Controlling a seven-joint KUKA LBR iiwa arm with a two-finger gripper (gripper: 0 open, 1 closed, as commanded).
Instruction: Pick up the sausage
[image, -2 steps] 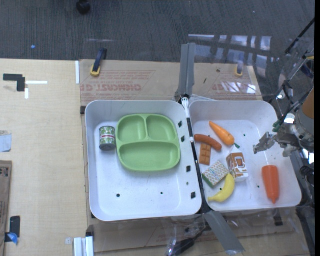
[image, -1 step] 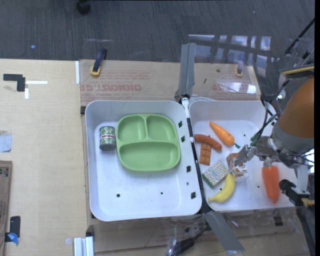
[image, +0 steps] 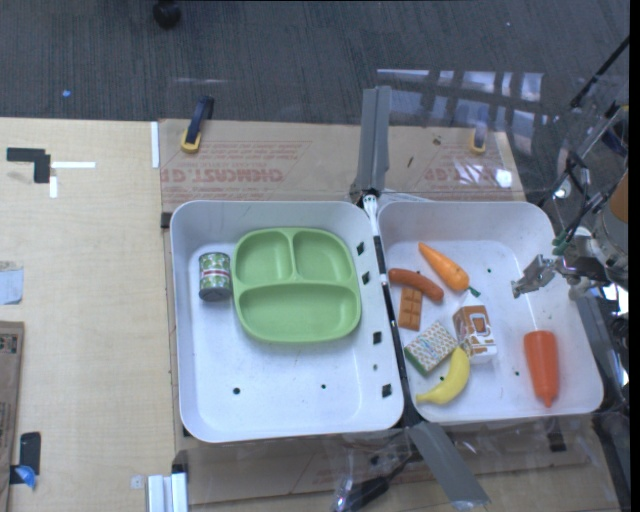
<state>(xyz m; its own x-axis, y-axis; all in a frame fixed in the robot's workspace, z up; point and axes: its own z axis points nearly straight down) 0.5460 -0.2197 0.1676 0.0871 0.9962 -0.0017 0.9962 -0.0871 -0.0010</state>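
On the left of the bench, pale wood runs bare up to a brown cardboard sheet (image: 300, 160) under two shallow white bins, with dark carpeted floor beyond the far edge. The left bin (image: 200, 400) holds a small can (image: 214, 276) lying just beside a green divided plate (image: 297, 283); the near half of this bin's floor is open white. A grey divider (image: 374, 150) rises where the two bins meet. In the right bin (image: 500, 232), close to the shared wall, the sausage (image: 416, 284) lies slanted, with an orange wafer-like block (image: 410, 308) just below it and a small carrot (image: 443, 266) just above and to its right. Nearer the front sit a patterned box (image: 431, 346), a small carton (image: 476, 333) and a banana (image: 449, 379), bunched together; a larger carrot (image: 541, 366) lies apart near the right wall. The far right corner of this bin's floor is open. The gripper (image: 533, 277) hangs above the bin's right side, well apart from the sausage, nothing between its fingers; how wide they stand cannot be told.
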